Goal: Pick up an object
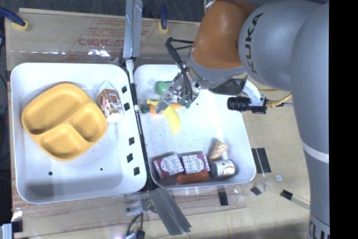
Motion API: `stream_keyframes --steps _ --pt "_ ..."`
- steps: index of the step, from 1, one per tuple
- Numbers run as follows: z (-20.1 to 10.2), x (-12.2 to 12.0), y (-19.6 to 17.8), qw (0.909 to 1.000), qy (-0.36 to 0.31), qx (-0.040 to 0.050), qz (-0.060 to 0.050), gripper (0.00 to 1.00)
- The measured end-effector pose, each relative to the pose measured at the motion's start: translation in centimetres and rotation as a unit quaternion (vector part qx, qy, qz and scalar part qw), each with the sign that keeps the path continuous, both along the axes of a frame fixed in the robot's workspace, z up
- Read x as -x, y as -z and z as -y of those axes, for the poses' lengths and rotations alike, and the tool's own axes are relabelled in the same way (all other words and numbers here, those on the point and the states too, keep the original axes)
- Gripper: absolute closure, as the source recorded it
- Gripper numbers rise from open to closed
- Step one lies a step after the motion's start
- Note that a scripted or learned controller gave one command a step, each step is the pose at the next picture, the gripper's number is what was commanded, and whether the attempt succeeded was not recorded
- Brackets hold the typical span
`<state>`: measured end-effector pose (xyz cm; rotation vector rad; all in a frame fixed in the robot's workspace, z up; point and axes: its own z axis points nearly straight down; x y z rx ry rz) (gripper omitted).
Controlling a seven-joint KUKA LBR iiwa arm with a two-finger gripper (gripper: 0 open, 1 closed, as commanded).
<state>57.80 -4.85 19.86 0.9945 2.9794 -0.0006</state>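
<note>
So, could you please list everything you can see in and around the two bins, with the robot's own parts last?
Left bin: one, white, left half of bench.
Divided tray: one, yellow, in left bin.
Small packet: one, brown and white, left bin, beside tray.
Right bin: one, white.
Banana: one, yellow, right bin, below gripper.
Green item: one, right bin, top.
Packets: two, dark red, right bin's near edge.
Can: one, beside packets.
Arm: one, grey with orange band.
Gripper: one, over right bin.
</note>
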Motion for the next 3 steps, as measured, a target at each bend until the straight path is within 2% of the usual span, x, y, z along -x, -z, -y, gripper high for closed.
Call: stream_keyframes --steps 1,2,3 --pt "-5.9 -1.0 -13.1 0.9926 0.122 0.0002 0.000 1.00" --pt "-6.1 -1.0 -14.1 0.9931 0.117 0.0008 0.000 1.00" --pt "-0.3 -5.0 -6.1 0.9848 0.174 0.0006 -0.002 1.00"
